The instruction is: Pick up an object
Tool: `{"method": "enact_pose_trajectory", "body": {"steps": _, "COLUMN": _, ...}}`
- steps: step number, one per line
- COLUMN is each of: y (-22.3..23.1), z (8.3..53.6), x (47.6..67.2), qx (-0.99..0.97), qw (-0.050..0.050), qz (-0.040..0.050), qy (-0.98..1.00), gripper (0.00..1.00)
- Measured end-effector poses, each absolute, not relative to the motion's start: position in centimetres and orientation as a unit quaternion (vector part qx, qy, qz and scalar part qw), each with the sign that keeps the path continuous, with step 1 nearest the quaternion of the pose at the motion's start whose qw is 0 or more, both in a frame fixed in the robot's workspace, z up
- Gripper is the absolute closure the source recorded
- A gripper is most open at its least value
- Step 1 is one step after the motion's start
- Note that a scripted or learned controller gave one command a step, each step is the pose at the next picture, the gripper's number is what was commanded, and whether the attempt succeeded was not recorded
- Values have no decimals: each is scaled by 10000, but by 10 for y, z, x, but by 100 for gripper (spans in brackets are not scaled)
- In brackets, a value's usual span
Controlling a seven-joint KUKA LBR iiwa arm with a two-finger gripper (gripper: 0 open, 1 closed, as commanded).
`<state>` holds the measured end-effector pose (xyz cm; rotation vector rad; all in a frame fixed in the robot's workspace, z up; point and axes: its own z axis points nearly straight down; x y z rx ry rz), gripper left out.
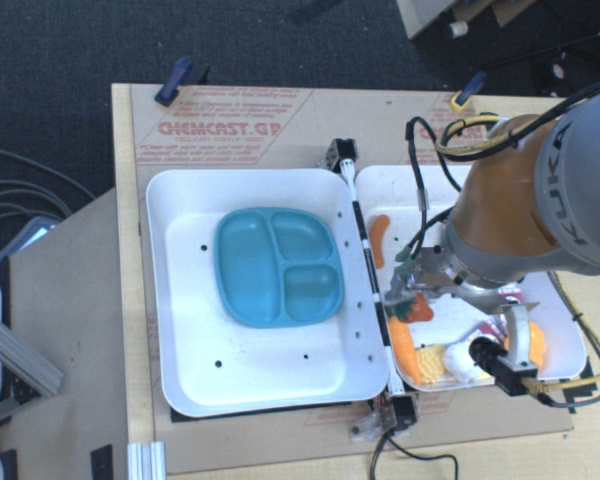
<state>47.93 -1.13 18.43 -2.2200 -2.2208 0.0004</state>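
Observation:
My gripper [405, 286] is low in the right bin [390, 183], near its left wall, with the grey arm and orange band [500, 208] covering much of that bin. Just under the gripper lies a small red and green object [418, 311]. An orange sausage-shaped piece [378, 240] lies above it along the divider. Toward the front sit an orange oblong piece [402, 346], a yellow waffle-like piece [432, 364], a white item [461, 360] and an orange round piece [533, 343]. What is between the gripper and the red object is hidden.
The left bin [180, 268] holds a blue divided plate [278, 266]. A black rail [362, 243] runs between the two bins. Cables [420, 168] loop off the arm over the right bin's back. Blue clamps [172, 81] sit at the board's far corners.

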Motion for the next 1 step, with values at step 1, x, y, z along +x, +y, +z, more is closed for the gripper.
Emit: {"method": "enact_pose_trajectory", "body": {"steps": 1, "y": 28, "z": 258, "x": 479, "qx": -7069, "qw": 5, "qz": 0, "qy": -7073, "gripper": 100}}
